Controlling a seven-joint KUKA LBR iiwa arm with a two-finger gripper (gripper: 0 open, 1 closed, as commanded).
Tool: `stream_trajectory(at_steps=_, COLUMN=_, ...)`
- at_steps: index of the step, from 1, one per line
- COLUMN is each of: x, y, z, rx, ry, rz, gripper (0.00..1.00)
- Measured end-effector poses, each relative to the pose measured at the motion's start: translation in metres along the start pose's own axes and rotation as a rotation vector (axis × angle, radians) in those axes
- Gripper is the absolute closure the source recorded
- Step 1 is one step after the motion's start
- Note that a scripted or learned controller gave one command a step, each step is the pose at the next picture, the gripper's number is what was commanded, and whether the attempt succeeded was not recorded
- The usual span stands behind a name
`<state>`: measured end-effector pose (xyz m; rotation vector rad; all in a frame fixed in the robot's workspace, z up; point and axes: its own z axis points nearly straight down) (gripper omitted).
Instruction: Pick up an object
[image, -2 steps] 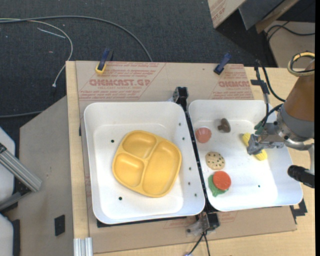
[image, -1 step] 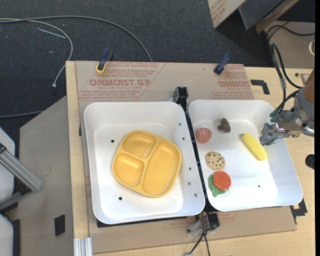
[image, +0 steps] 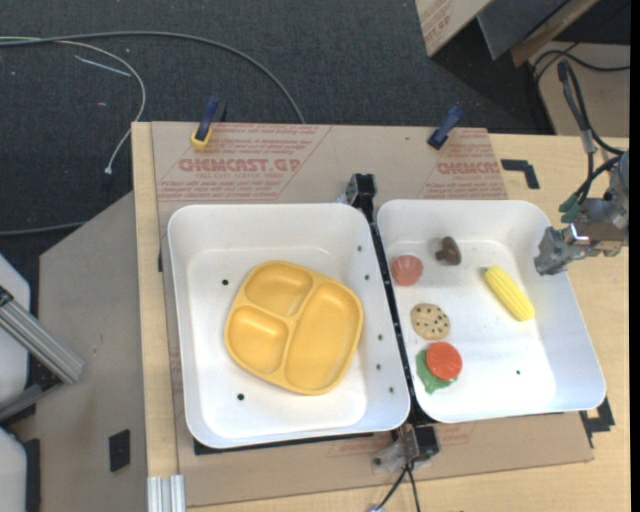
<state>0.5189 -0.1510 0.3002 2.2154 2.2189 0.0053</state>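
Near edge: pale wooden bench (image: 100, 300) carrying two shallow white bins, touching along a black central seam.

Left white bin (image: 200, 400): one yellow three-compartment plastic tray (image: 293, 326), set slightly askew near the middle, with bare floor left on all sides.

Right white bin (image: 560, 385), near to far: red-and-green toy tomato (image: 440, 364) toward the seam; round speckled toy cookie (image: 430, 320) just beyond it; yellow toy corn cob (image: 508, 292), long axis laid diagonally from far-left to near-right, clear of the other items and of the right wall; small pink round piece (image: 406, 269) beside the seam; dark brown lump (image: 447, 250) near the far wall. Open floor is seen in the near-right quarter.

Grey metal end effector (image: 556, 250): placed at the right bin's right rim, beside the corn cob and apart from it; finger state cannot be told.
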Motion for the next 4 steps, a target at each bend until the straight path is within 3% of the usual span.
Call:
stream_trajectory(at_steps=3, x=0.161, y=0.086, z=0.031, rx=0.005, ry=0.004, rz=-0.005, gripper=1.00)
stream_trajectory(at_steps=4, x=0.211, y=0.101, z=0.034, rx=0.004, ry=0.003, rz=-0.004, gripper=1.00)
